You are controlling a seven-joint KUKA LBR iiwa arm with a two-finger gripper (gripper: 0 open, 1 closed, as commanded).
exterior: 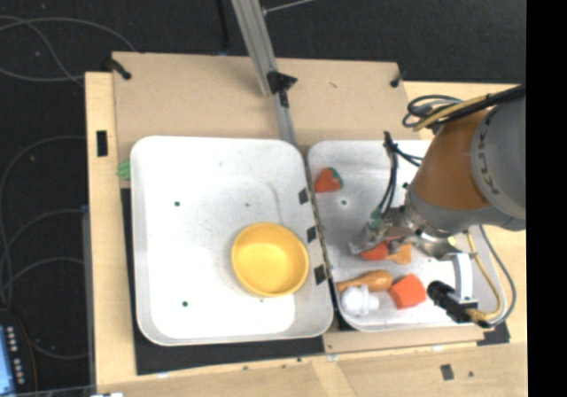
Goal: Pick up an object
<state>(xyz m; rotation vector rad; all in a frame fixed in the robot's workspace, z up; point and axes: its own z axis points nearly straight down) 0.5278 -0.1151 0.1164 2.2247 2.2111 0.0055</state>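
The gripper (379,243) is low in the right bin (354,169), just above a small red-orange piece (376,252) and a paler orange one (401,253); I cannot tell whether its fingers are parted or grip anything. Nearby lie an orange block (407,291), what looks like a carrot (368,280) and a white object (359,300). A yellow bowl (269,259) sits in the left bin (195,182)

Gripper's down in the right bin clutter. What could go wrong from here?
1. The gripper sits among tightly packed items: an orange-red piece and a paler orange piece touch, so it may grab both or neither.
2. Closing may nudge the orange carrot-like piece against the white object.
3. The orange block lies close under the wrist.
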